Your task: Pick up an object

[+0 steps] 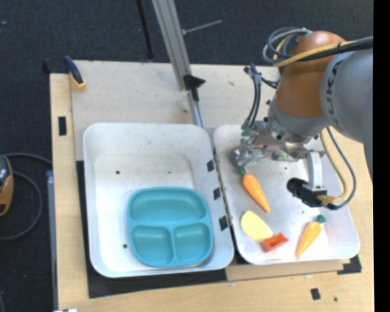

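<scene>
Status: pick not completed. The two-finger metal gripper sits low in the right-hand shallow white plastic bin, near that bin's upper-left corner, with its tip just above the green end of the long orange plastic carrot. Whether it touches the carrot cannot be told. No object is seen between the fingers, and their spread cannot be made out from this angle.

All candidate objects lie on the right bin's floor. Taking the long carrot as reference: a pale yellow rounded piece lies just below it, a small red-orange block touches or nearly touches that piece on its lower right, and a shorter orange carrot lies well to the right. The teal three-compartment tray rests in the left-hand white bin.

Remaining, by judgement: close on an object and lift it.

Markings: partial lettering on the arm's grey casing at the frame edge, not legible. No other readable writing.
</scene>
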`<state>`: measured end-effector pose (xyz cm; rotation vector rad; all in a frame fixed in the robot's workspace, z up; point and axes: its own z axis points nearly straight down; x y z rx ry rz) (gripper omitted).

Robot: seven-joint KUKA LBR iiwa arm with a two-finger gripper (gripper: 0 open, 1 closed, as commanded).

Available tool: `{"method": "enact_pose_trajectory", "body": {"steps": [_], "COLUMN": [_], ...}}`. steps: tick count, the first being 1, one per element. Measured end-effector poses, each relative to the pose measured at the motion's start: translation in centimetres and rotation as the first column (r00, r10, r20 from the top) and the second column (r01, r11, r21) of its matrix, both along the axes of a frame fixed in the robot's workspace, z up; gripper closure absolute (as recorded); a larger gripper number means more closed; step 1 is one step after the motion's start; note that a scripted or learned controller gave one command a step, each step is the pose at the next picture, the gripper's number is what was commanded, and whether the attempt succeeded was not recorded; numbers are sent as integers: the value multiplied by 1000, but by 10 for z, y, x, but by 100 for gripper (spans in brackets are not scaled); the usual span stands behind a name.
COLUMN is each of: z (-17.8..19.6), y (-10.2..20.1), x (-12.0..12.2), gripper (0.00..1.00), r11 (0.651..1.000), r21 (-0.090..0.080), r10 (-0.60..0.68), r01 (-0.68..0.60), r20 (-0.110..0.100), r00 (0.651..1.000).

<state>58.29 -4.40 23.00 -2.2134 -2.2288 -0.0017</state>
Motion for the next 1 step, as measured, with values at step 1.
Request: {"method": "enact_pose_trajectory", "body": {"steps": [1], "z": [4], "y": [49], "x": [-22], "gripper": [100], "r11": [1000], "r21": [0], "r10": [0], "r01": [0], "r20": [0], "r00": [1000]}}
